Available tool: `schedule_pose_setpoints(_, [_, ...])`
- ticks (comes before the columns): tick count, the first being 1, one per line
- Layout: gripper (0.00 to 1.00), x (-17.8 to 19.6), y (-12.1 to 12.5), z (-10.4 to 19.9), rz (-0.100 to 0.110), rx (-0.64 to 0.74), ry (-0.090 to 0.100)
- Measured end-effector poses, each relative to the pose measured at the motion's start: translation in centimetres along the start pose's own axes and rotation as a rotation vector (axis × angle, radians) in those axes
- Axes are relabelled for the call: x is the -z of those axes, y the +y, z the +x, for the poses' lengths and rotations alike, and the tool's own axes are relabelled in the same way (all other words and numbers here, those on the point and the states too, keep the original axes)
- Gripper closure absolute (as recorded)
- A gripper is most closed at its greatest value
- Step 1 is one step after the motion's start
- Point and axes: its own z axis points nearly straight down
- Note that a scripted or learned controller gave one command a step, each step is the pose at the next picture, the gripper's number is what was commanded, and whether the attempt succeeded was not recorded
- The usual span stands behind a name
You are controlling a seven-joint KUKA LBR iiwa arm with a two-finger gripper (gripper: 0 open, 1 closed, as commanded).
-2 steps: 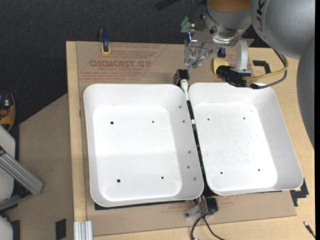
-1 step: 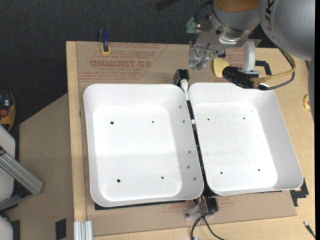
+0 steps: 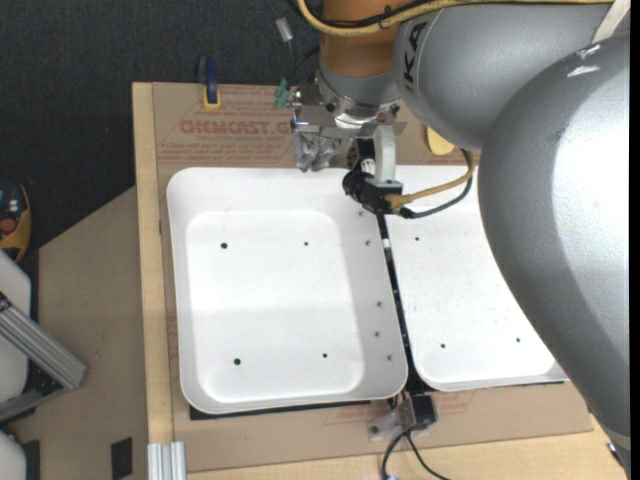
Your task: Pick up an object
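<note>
Hovering claw (image 3: 318, 154) is seen at far rim of left bin (image 3: 190, 268), near the seam between bins | finger state cannot be told, no object seen between them | object to pick cannot be located; right bin (image 3: 470, 298) partly hidden by arm (image 3: 520, 118) | position judged a pre-descent or retreat pose above the bench (image 3: 160, 148).
</note>
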Motion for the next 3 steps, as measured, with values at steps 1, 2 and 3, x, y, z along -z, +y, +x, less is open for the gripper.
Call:
schedule_pose_setpoints(1, [1.0, 8.5, 0.1, -4.3, -0.015, -0.01, -0.002])
schedule_pose_setpoints(2, [1.0, 1.1, -0.1, 4.9, 0.003, 0.001, 0.0])
schedule_pose_setpoints(3, [1.0, 7.3, 0.2, 0.4, -0.014, -0.01, -0.001])
